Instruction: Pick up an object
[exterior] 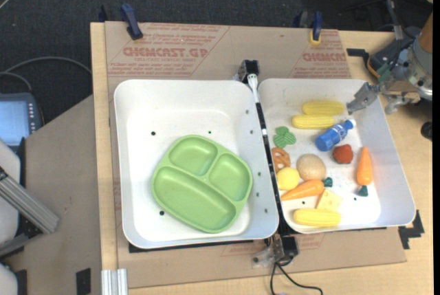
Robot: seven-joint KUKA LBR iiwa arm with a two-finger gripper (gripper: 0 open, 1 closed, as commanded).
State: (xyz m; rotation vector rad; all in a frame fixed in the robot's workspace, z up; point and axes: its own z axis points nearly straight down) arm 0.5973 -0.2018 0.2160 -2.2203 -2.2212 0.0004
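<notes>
We see gripper (362, 98) over right bin (395, 170), upper right corner; can't tell finger state. Nearest toy: blue bottle (334, 135) with white cap, lying tilted just below-left of gripper, apart from it. Beside it, two yellow corn cobs (317, 115), red tomato (343, 153), orange carrot (364, 167). Left bin (130, 149) holds green divided plate (201, 182). Brown board (165, 46) reads "CHEMCAST GP" in red.

Bright even overhead light, soft shadows (faint under tray (201, 182)), mild glare on white bins (137, 108), focus sharp.
</notes>
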